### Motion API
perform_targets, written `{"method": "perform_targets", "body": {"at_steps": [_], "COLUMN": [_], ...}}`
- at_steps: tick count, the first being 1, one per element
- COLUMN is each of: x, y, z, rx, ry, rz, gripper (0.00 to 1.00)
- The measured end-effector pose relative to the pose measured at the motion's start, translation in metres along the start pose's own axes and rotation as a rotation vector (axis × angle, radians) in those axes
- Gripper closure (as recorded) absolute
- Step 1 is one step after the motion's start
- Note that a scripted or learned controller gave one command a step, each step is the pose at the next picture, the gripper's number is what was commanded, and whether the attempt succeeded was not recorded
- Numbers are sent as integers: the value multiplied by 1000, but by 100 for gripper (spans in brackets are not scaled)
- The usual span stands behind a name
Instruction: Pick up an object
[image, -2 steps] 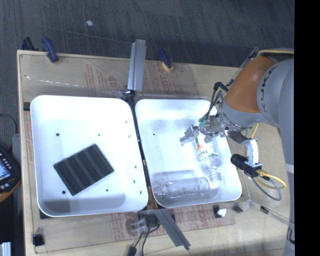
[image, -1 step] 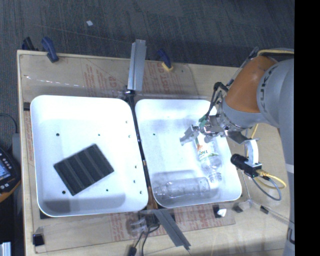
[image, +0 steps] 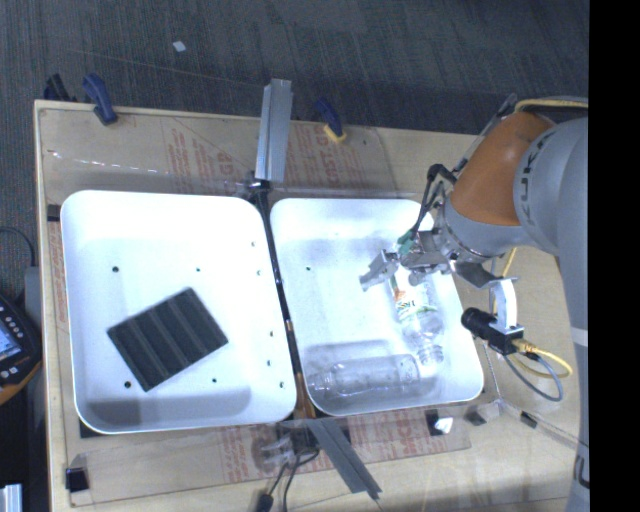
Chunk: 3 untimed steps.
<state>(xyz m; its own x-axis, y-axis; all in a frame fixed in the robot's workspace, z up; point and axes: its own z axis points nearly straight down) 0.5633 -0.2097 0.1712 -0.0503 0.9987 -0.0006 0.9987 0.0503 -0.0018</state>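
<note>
The gripper (image: 385, 268) hangs over the right bin (image: 330, 230); whether it is apart or together cannot be told. Just below it a small clear bottle (image: 418, 318) lies lengthwise, and a larger clear bottle (image: 362, 378) lies crosswise along the near wall, close beside it. A dark ridged panel (image: 167, 337) rests in the left bin (image: 120, 220).

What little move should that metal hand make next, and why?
Probably straight down a little. The hand hangs in the right bin, just above the top end of a small clear bottle, with nothing seen between its fingers, so lowering should bring it around the bottle.
</note>
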Motion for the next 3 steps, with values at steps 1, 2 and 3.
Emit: {"method": "perform_targets", "body": {"at_steps": [1, 2, 3], "x": [1, 0, 1], "y": [39, 27, -15], "z": [81, 30, -1], "rx": [3, -2, 1], "ry": [5, 0, 2], "rz": [4, -69, -55], "gripper": [0, 0, 0]}}
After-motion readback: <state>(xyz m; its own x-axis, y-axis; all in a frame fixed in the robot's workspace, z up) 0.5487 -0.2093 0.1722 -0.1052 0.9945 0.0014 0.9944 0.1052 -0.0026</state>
